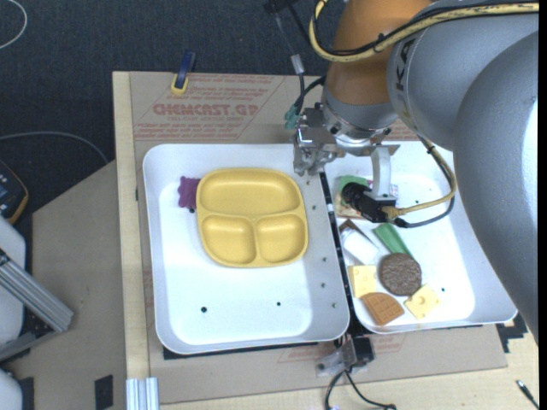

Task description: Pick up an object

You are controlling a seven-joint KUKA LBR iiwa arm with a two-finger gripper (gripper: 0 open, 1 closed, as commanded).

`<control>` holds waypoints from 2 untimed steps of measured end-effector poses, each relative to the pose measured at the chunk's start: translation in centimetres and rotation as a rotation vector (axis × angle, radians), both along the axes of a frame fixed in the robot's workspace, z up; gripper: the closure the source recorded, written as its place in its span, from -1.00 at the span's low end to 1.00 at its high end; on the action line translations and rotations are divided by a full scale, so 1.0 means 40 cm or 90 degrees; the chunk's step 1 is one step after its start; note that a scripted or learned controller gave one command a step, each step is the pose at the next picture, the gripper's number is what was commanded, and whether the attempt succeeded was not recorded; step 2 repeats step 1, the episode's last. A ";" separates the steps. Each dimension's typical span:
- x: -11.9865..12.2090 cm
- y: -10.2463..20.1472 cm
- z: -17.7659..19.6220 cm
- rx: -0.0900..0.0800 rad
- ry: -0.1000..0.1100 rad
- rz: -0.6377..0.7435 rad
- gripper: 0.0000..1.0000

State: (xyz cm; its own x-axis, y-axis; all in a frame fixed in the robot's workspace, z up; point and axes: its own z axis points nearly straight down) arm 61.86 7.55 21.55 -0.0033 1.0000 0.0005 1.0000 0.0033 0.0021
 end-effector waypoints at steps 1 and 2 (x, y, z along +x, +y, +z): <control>-0.039 -0.008 0.015 0.000 0.004 -0.003 1.00; -0.039 -0.008 0.015 0.000 0.004 -0.003 1.00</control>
